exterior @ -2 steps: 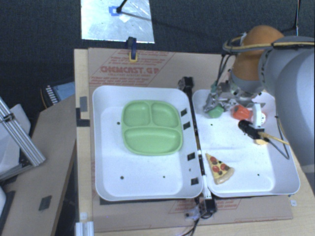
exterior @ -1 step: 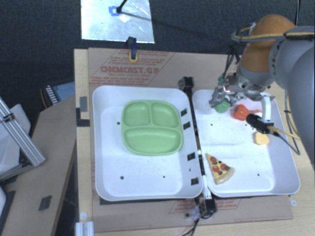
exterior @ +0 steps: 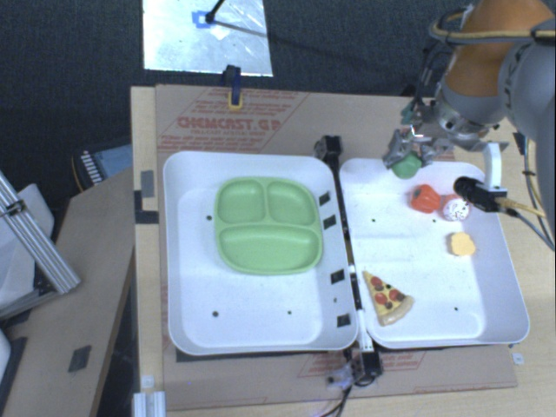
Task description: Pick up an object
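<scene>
Overhead slanted view of a table (exterior: pixel 104 233) carrying two shallow white bins side by side on a cardboard sheet (exterior: pixel 234 115). The left bin (exterior: pixel 187 320) holds a light green divided plate (exterior: pixel 267 226) with three compartments, lying flat near the bin's middle. The right bin (exterior: pixel 486 311) holds four loose items: a pizza slice (exterior: pixel 387 298) near the front left corner, a yellow piece (exterior: pixel 462 245) toward the right wall, a red-orange piece (exterior: pixel 425 199), and a small white ball with red spots (exterior: pixel 455 208) just beside it.

The arm (exterior: pixel 495 50) enters from the right and leans over the rear edge of the right bin. The end effector (exterior: pixel 407 157) sits at that rear edge, above the bin's back left area. A green round object (exterior: pixel 405 167) shows at its tips, touching or nearly touching them; whether the fingers are closed around it or merely above it cannot be told from this angle. A black fitting (exterior: pixel 476 193) with a cable lies across the right bin's right side, near the spotted ball.

A silvery square sheet (exterior: pixel 207 23) lies on the dark floor behind the table.
</scene>
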